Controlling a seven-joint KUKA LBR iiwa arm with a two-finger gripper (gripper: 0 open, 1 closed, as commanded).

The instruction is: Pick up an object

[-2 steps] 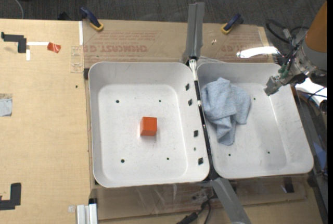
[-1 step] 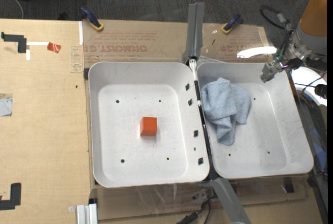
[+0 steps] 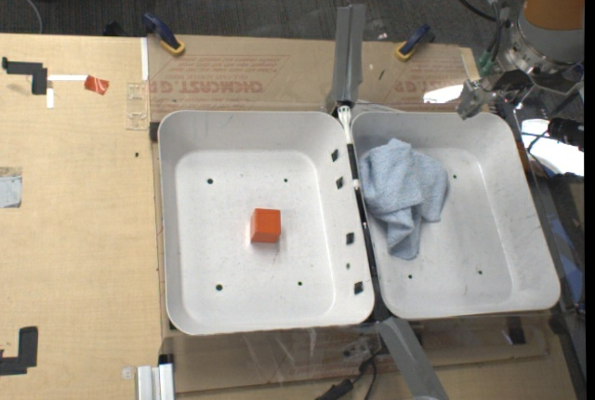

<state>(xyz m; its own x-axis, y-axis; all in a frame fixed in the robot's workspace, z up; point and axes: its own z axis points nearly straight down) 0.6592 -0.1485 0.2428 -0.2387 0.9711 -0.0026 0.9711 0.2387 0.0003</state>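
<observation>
The desk [image 3: 65, 203] is pale wood on the left of the frame, with brown cardboard [image 3: 251, 77] laid across its upper middle, held by two clamps [image 3: 163, 33] and [image 3: 414, 42]. Two white bins sit side by side on it: the left bin [image 3: 186, 296] at centre, the right bin [image 3: 521, 277] touching it at right.

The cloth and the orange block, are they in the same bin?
No, the cloth lies in the right bin, and the block sits in the left bin.
</observation>
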